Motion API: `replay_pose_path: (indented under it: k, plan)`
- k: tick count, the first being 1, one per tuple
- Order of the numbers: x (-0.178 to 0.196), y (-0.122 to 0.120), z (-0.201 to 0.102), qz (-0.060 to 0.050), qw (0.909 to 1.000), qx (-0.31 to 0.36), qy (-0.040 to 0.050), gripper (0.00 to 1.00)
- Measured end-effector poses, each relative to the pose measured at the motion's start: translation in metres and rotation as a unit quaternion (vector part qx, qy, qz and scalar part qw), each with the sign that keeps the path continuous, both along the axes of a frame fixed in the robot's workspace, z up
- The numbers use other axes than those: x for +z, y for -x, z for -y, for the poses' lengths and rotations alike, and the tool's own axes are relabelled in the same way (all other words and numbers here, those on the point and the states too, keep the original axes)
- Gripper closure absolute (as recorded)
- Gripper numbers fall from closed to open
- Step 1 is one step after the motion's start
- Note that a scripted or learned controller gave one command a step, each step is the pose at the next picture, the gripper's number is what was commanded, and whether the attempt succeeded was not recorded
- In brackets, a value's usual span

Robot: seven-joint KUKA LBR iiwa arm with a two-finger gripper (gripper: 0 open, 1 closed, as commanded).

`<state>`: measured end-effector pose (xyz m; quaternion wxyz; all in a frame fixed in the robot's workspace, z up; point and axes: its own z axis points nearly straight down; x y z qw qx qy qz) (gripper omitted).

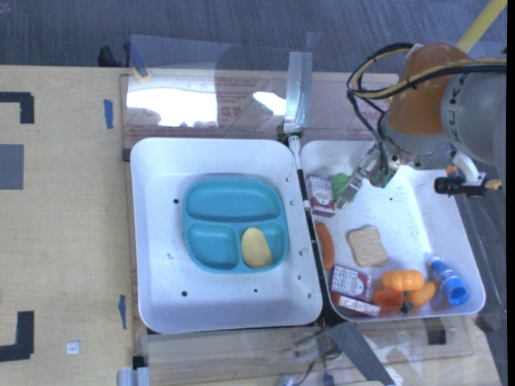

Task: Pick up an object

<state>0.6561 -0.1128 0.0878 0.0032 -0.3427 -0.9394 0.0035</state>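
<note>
Near edge first: right bin holds the clutter, so the pick targets are all here. At its 6 o'clock sits a red-and-white packet, touching an orange toy vegetable to its 3 o'clock. A blue bottle lies against the rim at about 4 o'clock, tipped on its side. Mid-bin, a slice of toast lies flat and apart from the rest, probably the easiest grab. A sausage runs along the 9 o'clock wall, tight to the divider, so fingers would have little room on that side.

Left bin carries a teal divided tray; a yellow potato-like piece rests in the tray's 5 o'clock compartment, well apart from the arm.

Farther back in the right bin, at about 11 o'clock, a second red-and-white packet lies next to a green object. The gripper hangs right over that green piece, angled down toward 8 o'clock, likely lining up on it. Whether it is spread or pressed together I cannot tell; the tip is too small and blurred, and no clear hold shows. The packet just beside and the bin wall crowd that spot.

Beyond, clear plastic sheeting lies on the counter at 12 o'clock, out of the way.
</note>
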Motion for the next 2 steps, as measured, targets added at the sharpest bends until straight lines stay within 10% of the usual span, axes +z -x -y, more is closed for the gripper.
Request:
replay_pose_path:
  k: [1,2]
  plan:
    - [-0.001,-0.001,0.022,0.006,0.9903,-0.139,-0.002,0.0]
    - [0.011,-0.002,0.022,0.009,0.9904,-0.138,-0.0015,1.0]
